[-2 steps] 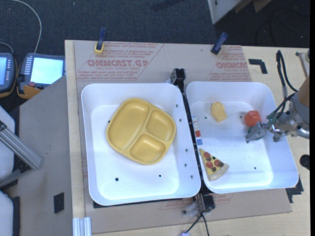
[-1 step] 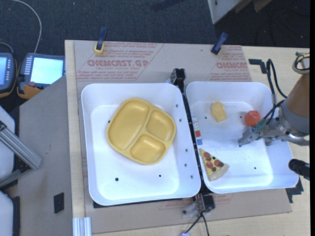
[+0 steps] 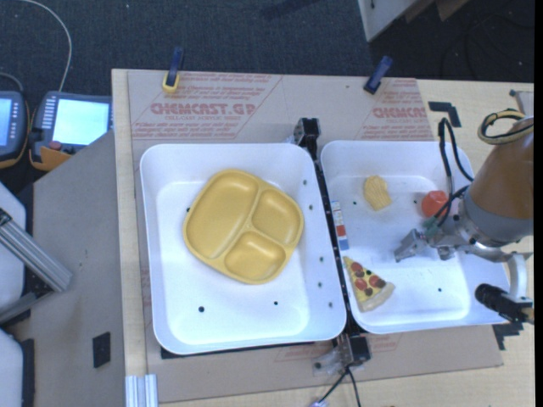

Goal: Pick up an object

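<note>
In the right bin [image 3: 399, 308] lie a pizza slice [image 3: 369, 284] near the front left, a yellow corn-like piece [image 3: 377, 192] toward the back, and a small red tomato [image 3: 434, 202] at the back right. My gripper [image 3: 411, 247] hangs low over the middle of this bin, pointing left, between the tomato and the pizza slice. Nothing shows between its fingers. The left bin [image 3: 170, 312] holds a yellow divided plate [image 3: 243, 225].
The arm's grey body and orange band [image 3: 509, 185] cover the right bin's right side. Black cables [image 3: 450, 155] loop above the wrist. A black clamp [image 3: 307, 131] sits at the back where the two bins meet.
</note>
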`<act>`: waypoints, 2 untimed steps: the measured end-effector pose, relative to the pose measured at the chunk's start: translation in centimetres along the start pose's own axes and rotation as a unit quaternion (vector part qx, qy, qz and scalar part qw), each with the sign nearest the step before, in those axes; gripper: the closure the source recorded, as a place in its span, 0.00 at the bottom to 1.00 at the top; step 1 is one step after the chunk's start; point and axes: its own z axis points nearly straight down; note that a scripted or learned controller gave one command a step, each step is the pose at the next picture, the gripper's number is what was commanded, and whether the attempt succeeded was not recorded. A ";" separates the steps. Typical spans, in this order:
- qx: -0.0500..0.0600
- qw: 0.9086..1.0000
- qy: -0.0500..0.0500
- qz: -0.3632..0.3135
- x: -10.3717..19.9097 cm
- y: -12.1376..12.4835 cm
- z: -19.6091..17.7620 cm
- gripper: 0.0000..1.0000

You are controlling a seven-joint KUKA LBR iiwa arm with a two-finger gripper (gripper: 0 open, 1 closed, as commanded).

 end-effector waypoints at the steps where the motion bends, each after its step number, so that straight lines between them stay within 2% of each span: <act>1: -0.003 1.000 -0.002 0.001 -0.1 0.1 -1.3 1.00; 2: -0.004 1.000 -0.002 -0.001 0.5 0.9 -6.1 1.00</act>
